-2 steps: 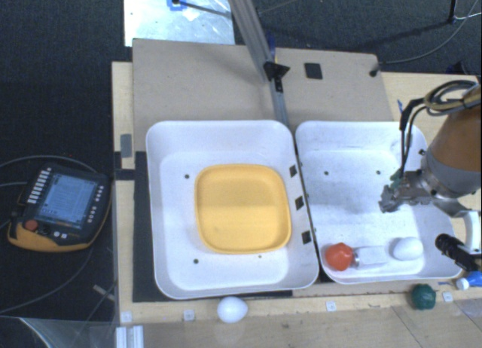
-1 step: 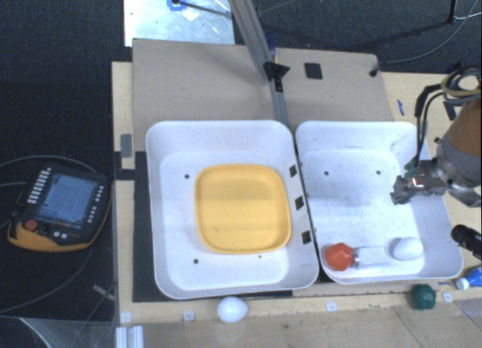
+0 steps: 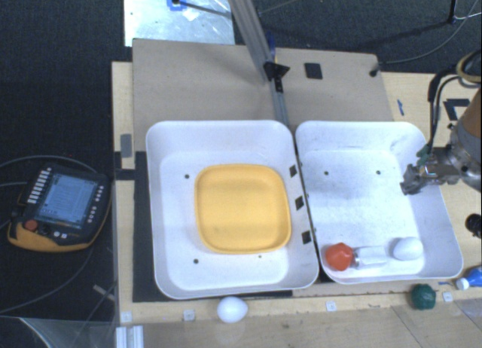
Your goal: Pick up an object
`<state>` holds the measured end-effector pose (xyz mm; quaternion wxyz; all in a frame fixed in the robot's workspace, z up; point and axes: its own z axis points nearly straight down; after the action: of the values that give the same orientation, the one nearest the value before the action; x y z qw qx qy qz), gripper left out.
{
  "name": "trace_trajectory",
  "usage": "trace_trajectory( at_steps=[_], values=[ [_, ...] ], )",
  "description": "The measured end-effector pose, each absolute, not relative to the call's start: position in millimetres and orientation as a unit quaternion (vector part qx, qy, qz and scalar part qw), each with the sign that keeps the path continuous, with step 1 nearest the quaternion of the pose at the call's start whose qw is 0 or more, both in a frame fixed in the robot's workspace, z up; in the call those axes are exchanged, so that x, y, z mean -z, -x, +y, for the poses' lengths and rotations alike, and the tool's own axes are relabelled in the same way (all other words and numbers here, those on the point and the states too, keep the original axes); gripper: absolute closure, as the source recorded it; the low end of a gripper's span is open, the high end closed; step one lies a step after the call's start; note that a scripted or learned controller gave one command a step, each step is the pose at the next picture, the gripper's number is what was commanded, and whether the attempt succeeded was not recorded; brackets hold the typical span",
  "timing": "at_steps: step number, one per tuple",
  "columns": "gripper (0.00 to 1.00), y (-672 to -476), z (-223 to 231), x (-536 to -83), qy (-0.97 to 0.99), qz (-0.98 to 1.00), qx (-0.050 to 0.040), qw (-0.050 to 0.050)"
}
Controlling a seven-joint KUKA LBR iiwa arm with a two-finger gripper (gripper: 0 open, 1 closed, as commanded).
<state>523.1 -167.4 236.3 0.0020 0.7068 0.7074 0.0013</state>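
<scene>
Nearest, on the surface's (image 3: 354, 316) front edge, a white egg (image 3: 232, 309) lies just outside the left bin's (image 3: 169, 188) front wall, and a dark green ball (image 3: 422, 296) sits toward the front right corner, just outside the right bin (image 3: 354, 151). A small blue and white thing (image 3: 468, 281) lies beside the ball at the right edge; what it is cannot be told.

Along the right bin's front wall three things lie in a row: a red ball (image 3: 339, 256) at the left, a clear tube-like piece (image 3: 371, 256) touching it, and a white egg-shaped object (image 3: 407, 248) at the right end. The rest of that bin's floor is bare white.

A yellow plate (image 3: 243, 208) lies flat in the middle of the left bin, apart from all its walls.

Farther back, the claw (image 3: 416, 181) hangs over the right bin's right wall, well behind the white object and apart from it. Nothing shows between its fingers; whether they are open or closed cannot be told.

Off the surface's left edge, a pendant (image 3: 56, 211) with a lit screen rests on the dark floor. At the back, a grey pole (image 3: 252, 26) slants up from the seam between the bins.
</scene>
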Motion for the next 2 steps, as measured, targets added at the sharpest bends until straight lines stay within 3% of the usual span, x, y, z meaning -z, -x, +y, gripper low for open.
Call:
trace_trajectory(
  at_steps=[1,2],
  values=[
    [1.00,-544.8,-113,-228,-0.705,0.709,-0.0006,0.000],
    [1.00,-554.1,-61,-224,-0.705,0.709,-0.0008,0.000]
  ],
)
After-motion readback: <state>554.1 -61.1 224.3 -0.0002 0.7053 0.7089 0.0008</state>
